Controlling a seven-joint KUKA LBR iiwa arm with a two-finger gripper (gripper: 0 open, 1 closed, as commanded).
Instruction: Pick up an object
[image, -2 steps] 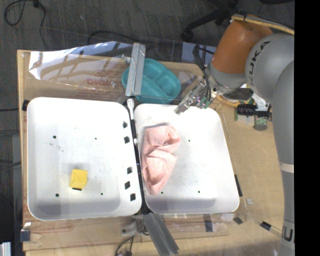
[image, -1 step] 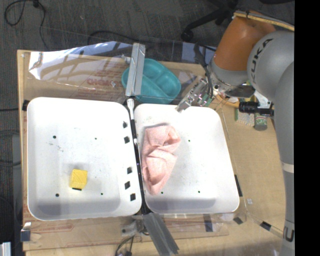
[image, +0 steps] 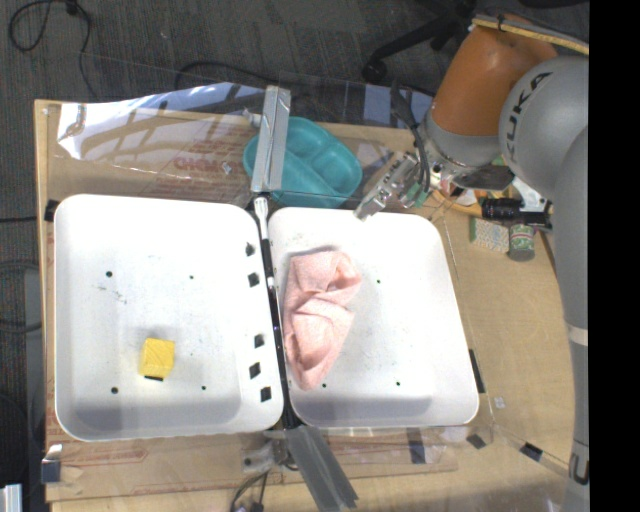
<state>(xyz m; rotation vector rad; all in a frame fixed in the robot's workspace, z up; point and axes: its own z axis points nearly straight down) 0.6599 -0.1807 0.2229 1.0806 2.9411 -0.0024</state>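
Observation:
A crumpled pink cloth (image: 318, 314) lies in the right bin (image: 430, 340), against its left wall. A small yellow block (image: 157, 358) rests in the left bin (image: 100, 250), near its front left. My gripper (image: 381, 192) hovers over the back edge of the right bin, up and to the right of the cloth and apart from it. Nothing shows between its fingers.
A teal dish (image: 310, 167) sits behind the bins at the middle back, close to the gripper. A clear plastic sheet (image: 150, 125) lies along the back left of the bench. Small parts and cables (image: 505, 225) sit on the bench to the right.

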